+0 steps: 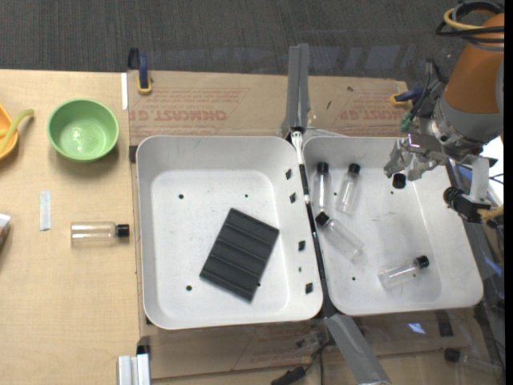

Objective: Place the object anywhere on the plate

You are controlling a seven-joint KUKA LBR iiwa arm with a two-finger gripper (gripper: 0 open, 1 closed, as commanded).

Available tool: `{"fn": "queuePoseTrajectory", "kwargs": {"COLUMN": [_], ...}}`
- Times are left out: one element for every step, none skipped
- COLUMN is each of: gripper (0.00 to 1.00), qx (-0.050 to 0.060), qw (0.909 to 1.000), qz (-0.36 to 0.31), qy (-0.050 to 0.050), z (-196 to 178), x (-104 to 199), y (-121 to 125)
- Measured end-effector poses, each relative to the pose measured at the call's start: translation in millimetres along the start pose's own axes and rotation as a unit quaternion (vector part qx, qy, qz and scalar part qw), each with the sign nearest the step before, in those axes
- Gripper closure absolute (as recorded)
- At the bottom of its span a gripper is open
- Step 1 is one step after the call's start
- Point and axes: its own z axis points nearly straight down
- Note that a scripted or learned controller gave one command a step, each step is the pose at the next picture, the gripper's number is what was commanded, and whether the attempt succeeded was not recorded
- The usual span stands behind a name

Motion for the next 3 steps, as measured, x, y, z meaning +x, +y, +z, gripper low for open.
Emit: {"fn": "queuePoseTrajectory", "kwargs": {"gripper": [1.00, 1.00, 1.00], "qx": [-0.001, 0.000, -0.001], "qw": [0.9993, 0.9927, 0.9871], "qz": [-0.038, -0.120, -0.160], "qy": [0.000, 0.000, 0.001], "z": [-45, 16, 4], "x": [99, 156, 163], "y": [33, 27, -64]}}
